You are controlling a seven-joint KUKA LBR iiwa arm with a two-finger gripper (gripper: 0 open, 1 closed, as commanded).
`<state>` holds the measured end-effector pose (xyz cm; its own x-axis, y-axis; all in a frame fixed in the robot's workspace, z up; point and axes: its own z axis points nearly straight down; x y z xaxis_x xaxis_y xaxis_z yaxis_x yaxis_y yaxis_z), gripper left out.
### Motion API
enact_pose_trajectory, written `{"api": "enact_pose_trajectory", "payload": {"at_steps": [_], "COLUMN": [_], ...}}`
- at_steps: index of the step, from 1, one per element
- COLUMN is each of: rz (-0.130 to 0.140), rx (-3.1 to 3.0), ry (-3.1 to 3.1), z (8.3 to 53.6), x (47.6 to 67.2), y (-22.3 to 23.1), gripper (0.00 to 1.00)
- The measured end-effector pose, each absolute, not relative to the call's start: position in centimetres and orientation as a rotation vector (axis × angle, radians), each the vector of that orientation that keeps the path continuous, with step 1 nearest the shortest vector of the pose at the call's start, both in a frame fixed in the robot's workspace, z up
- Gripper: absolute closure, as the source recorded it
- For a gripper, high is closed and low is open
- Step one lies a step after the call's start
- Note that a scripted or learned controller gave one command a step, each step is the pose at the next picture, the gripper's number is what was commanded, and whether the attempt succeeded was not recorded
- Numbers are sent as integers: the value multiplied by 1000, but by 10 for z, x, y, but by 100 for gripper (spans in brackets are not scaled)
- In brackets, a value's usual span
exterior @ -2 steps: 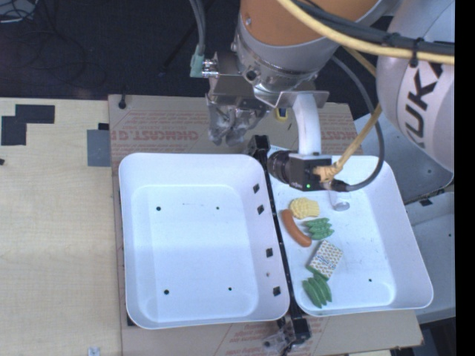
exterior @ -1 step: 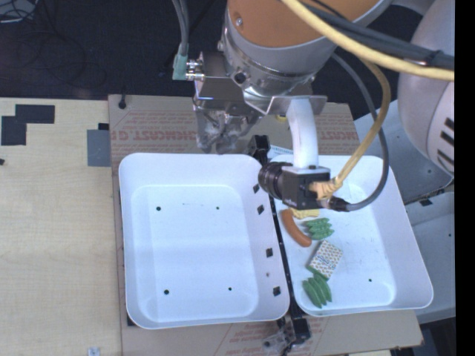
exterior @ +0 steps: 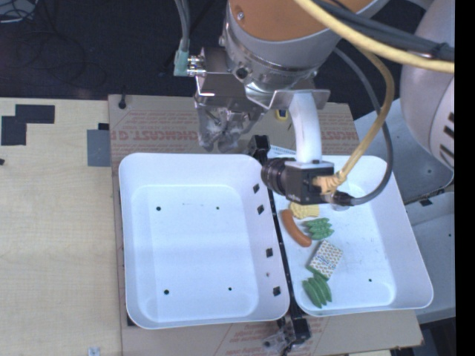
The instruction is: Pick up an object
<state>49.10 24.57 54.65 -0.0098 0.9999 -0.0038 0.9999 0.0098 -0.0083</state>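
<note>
1. The claw (exterior: 223, 128) hangs off the big grey-and-orange wrist up past the far rim of the left bin (exterior: 137, 236), over the brown cardboard sheet (exterior: 156, 128) rather than over either bin. It's a blurry tangle of metal from this angle, so I can't tell how it's set, and nothing is visibly caught in it.
2. All the pickable stuff sits well off to the right of the claw and nearer the camera, in the right bin (exterior: 404, 273). It's bunched along that bin's inner wall (probably just where things slid when dropped).
3. What's in the pile: a yellow corn-like piece (exterior: 303, 211), an orange sausage-shaped toy (exterior: 297, 230), a green pod (exterior: 320, 228) touching it, a small speckled white block (exterior: 326, 258), and another green pod (exterior: 318, 291) closest to the camera.
4. A black camera-like module (exterior: 297, 180) on a white bracket hangs right above the corn piece.
5. My guess: no grasp yet, and the wall-hugging pieces will be awkward.
</note>
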Motion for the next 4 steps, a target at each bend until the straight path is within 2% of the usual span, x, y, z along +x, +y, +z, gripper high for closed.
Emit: {"api": "enact_pose_trajectory", "payload": {"at_steps": [4], "rz": [42], "rx": [-2175], "ry": [-2250], "z": [583], "x": [491], "y": [250], "gripper": [100]}}
